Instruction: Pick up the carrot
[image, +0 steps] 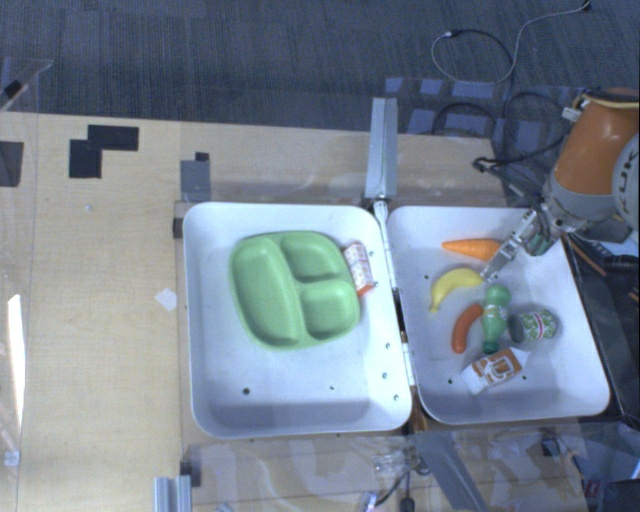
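The carrot (468, 247) is orange and lies flat near the back of the right bin (580, 390), with its pointed end to the left. My gripper (498, 262) comes down at a slant from the right, under the arm's orange band. Its tip is low, just right of and in front of the carrot's thick end. Nothing is lifted: the carrot rests on the bin floor.
In front of the carrot lie a yellow banana (452, 285), a red-orange pepper (465, 327), a green bottle (494, 315), a green can (535, 325) and a small carton (497, 367). The left bin (220, 390) holds a green divided plate (295, 288) and a packet (357, 268).
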